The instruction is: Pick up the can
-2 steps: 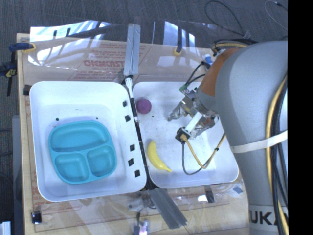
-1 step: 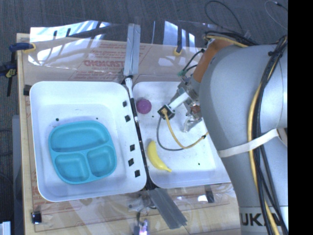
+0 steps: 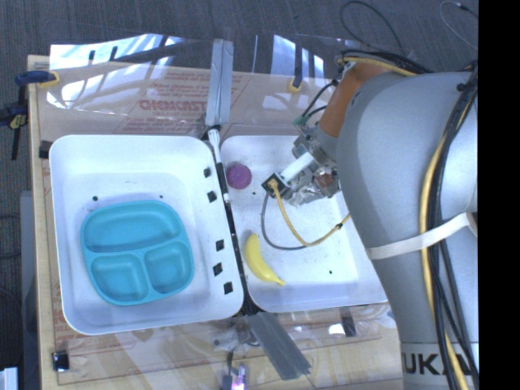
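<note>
Plastic-sheeted bench (image 3: 122, 104) carried two white bins. At left-centre of the frame, a blue divided tray (image 3: 138, 250) lay flat in the left bin (image 3: 61, 218). In the right bin (image 3: 325, 266), just past the divider, sat a small purple round object (image 3: 238, 175), possibly the can end-on, with a banana (image 3: 262, 260) below. Further right the gripper (image 3: 305, 184) hung low, probably placed for a grab; whether it was spread or closed I could not tell.

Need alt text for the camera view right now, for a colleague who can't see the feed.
The grey arm's end effector hangs low in the right bin, near a purple round object and a banana. The left bin holds a blue divided tray.
</note>
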`<state>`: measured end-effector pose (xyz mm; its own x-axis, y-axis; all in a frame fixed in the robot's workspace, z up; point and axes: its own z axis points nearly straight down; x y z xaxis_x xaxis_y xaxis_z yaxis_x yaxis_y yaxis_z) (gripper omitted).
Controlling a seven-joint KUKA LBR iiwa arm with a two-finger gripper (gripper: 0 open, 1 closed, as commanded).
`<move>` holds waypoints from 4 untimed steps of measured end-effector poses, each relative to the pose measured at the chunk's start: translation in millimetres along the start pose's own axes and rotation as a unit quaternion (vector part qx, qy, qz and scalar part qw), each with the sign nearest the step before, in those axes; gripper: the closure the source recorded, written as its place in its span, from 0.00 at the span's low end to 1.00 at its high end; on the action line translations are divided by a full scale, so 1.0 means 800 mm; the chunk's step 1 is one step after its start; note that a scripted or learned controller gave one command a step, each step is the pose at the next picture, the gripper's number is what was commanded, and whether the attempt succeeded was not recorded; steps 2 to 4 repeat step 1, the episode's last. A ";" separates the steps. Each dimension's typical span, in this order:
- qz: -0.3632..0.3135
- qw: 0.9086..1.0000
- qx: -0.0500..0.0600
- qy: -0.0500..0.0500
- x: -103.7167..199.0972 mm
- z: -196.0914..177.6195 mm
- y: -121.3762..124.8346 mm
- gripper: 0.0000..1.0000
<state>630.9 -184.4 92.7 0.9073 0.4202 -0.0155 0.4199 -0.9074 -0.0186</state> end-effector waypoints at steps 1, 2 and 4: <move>0.110 0.994 -0.005 0.006 0.001 0.004 0.033 1.00; 0.110 0.994 -0.005 0.006 0.001 0.004 0.033 1.00; 0.110 0.994 -0.005 0.006 0.001 0.004 0.033 1.00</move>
